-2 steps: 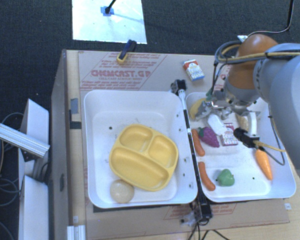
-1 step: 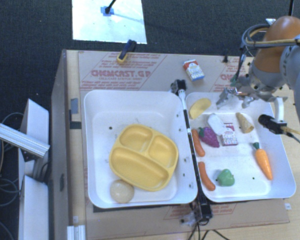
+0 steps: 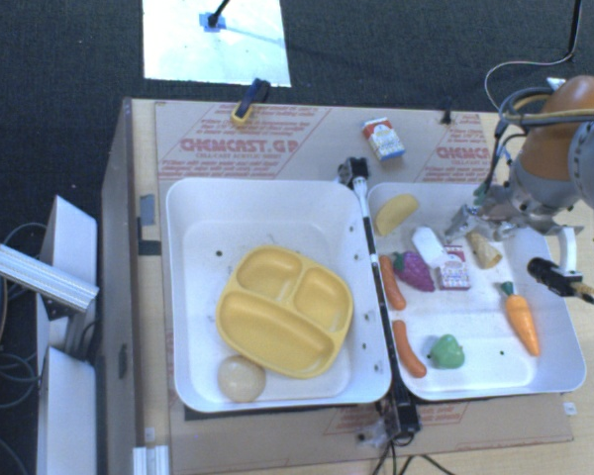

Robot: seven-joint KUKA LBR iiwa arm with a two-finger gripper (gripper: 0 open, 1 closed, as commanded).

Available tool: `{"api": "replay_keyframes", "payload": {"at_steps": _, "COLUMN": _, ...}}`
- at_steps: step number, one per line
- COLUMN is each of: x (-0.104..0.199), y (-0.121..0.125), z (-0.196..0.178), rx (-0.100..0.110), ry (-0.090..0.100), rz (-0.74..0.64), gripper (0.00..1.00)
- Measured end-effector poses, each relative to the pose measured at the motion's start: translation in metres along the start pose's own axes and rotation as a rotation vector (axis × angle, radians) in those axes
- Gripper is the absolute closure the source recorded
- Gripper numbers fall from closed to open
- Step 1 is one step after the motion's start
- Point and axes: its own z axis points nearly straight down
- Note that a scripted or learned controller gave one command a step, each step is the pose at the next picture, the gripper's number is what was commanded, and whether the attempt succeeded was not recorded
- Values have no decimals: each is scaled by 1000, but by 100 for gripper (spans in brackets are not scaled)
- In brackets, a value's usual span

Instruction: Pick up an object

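My gripper (image 3: 473, 226) hangs low over the back of the right bin (image 3: 564, 364), coming in from the right. A tan piece (image 3: 486, 252) lies just below and to the right of it. A white cylinder (image 3: 428, 244) and a red and white box (image 3: 454, 267) sit to its left. Purple grapes (image 3: 413, 270), a yellow slice (image 3: 396, 212), two orange sausages (image 3: 391, 282) (image 3: 409, 348), a green pepper (image 3: 446, 351) and a carrot (image 3: 521, 323) lie around the same bin. I see nothing between the fingers.
The left bin (image 3: 193, 265) holds a yellow divided plate (image 3: 284, 310) and a pale ball (image 3: 241, 378). A small red and white carton (image 3: 383, 139) stands on the bench behind the bins. The divider (image 3: 373, 285) between the bins runs down the middle.
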Motion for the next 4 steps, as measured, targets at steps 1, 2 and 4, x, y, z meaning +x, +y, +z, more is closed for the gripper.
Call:
{"api": "replay_keyframes", "payload": {"at_steps": 1, "x": 0, "y": 2, "z": -12, "rx": -5, "ry": -1, "rz": -2, "gripper": 100}}
{"api": "replay_keyframes", "payload": {"at_steps": 2, "x": 28, "y": -17, "z": -100, "rx": -5, "ry": 0, "rz": -3, "gripper": 100}}
{"api": "replay_keyframes", "payload": {"at_steps": 4, "x": 25, "y": -26, "z": -106, "rx": -1, "ry": 0, "rz": 0, "gripper": 100}}
